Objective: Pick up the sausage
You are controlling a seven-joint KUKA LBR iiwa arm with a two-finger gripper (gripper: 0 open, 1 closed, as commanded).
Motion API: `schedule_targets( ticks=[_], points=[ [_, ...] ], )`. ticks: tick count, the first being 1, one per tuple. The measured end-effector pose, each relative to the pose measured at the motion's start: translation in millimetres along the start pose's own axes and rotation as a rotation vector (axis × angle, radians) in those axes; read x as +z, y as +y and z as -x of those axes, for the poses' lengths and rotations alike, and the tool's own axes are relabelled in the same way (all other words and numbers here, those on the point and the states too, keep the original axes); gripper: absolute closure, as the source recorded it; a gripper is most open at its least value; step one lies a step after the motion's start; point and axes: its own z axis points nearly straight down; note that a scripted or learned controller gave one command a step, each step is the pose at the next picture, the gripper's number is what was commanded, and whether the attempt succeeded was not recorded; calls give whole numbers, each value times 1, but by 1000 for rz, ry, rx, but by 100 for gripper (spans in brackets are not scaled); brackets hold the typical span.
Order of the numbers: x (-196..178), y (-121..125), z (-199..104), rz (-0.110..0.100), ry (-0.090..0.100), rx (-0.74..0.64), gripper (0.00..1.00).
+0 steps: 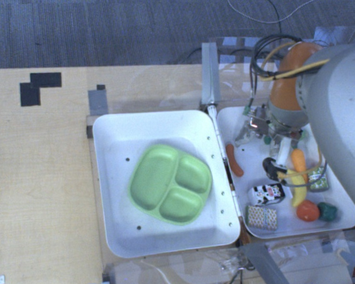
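Note:
The sausage (233, 160), a short reddish-brown link, lies against the left wall of the right bin (237, 118), just past the divider between the two bins. My gripper (269, 138) hangs over the upper middle of that bin, to the right of the sausage and a little farther back. It stands apart from the sausage. I see nothing held in it. The grey arm with its orange band (288, 74) covers the bin's right side.
The left bin (117, 229) holds a green divided plate (171, 183). In the right bin lie a carrot (297, 159), a banana (298, 188), a red tomato (306, 211), a green piece (328, 211), a black-and-white toy (267, 193) and a patterned block (262, 217).

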Motion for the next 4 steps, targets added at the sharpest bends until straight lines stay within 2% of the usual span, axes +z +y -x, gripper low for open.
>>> schedule_targets(
  ticks=[1, 2, 3, 4],
  points=[
    [0, 9, -3, 0, 0, 47, 0],
    [1, 20, -13, -1, -1, -26, 0],
    [0, 14, -10, 1, -1, -97, 0],
    [-13, 16, -13, 6, 2, -104, 100]
  ],
)
